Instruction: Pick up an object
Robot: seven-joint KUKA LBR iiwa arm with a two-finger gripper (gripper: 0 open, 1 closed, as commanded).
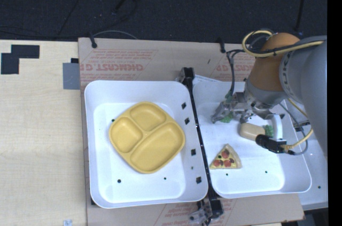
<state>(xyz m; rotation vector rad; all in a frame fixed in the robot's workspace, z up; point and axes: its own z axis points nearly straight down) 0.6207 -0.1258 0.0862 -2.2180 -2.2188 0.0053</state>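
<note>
Plainly the gripper, low in the right bin, needs squaring over one item, the cream piece just beside it or the pizza slice nearer the camera.

A divided plate lies in the left bin; a pizza slice lies in the right bin, the claw behind it.

Two bins, one yellow plate, one pizza slice.
</note>
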